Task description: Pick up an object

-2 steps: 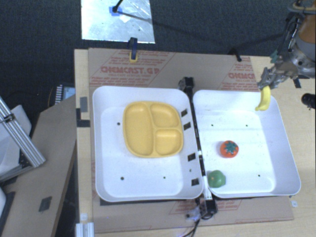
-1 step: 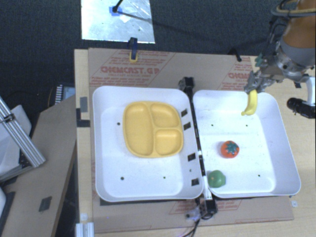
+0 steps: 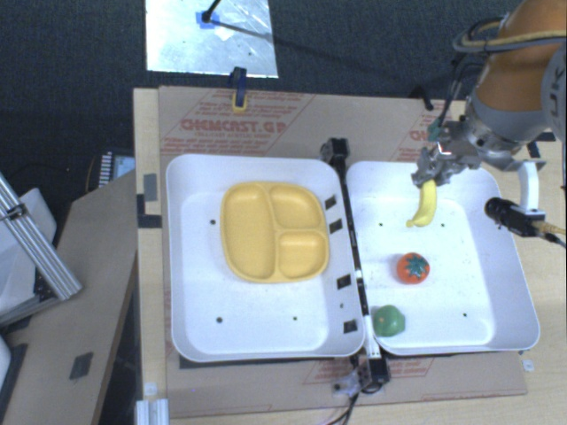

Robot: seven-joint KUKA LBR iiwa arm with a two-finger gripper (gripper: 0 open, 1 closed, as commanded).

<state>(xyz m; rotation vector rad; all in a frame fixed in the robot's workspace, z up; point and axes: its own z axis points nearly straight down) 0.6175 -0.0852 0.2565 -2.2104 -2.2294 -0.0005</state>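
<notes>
I see two shallow white bins side by side on a brown cardboard sheet (image 3: 266,118) printed with red lettering. The left bin (image 3: 190,317) holds a yellow divided plate (image 3: 273,231), three compartments, lying flat near the bin's middle. The right bin (image 3: 505,308) sits touching the left along a dark centre seam with black clips (image 3: 341,228). Far behind, on dark carpet, I see a shiny metal sheet (image 3: 213,25) with a blue tape patch. At far left, an aluminium rail (image 3: 35,246) slants across a grey side table
</notes>
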